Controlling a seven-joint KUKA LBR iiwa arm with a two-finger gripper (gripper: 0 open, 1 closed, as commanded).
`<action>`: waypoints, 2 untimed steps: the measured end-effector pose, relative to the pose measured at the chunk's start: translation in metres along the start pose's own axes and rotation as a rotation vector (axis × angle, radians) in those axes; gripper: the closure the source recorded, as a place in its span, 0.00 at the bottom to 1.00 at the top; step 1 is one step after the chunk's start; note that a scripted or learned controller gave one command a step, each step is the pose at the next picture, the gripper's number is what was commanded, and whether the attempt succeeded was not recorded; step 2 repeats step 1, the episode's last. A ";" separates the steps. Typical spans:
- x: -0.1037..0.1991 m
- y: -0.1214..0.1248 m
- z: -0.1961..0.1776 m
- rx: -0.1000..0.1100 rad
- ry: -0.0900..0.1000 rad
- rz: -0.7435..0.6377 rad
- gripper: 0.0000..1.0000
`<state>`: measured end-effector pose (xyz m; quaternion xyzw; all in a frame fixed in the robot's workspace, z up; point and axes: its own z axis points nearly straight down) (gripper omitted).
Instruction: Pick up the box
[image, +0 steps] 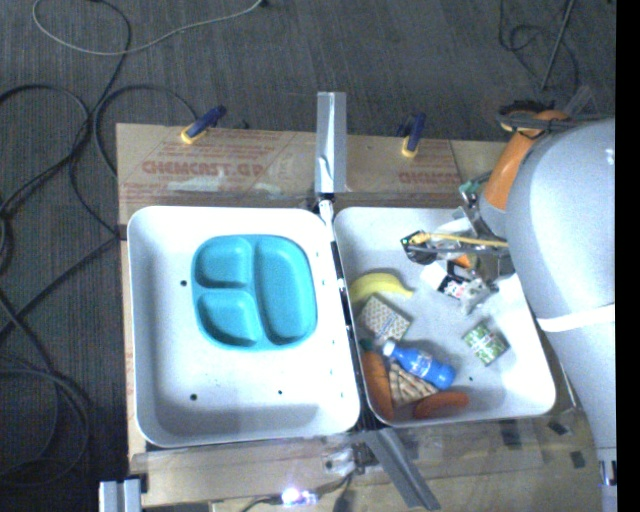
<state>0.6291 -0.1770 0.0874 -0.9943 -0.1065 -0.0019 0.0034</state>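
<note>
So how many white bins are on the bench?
2. The left shallow white plastic bin holds a blue divided tray. The right shallow white plastic bin holds the food items and lies partly under the grey arm.

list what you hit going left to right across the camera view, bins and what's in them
left bin → blue tray → banana → blue bottle → green box → arm
</note>
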 end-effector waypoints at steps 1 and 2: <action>-0.019 0.031 0.000 0.009 -0.002 -0.012 0.00; -0.019 0.031 0.000 0.009 -0.002 -0.012 0.00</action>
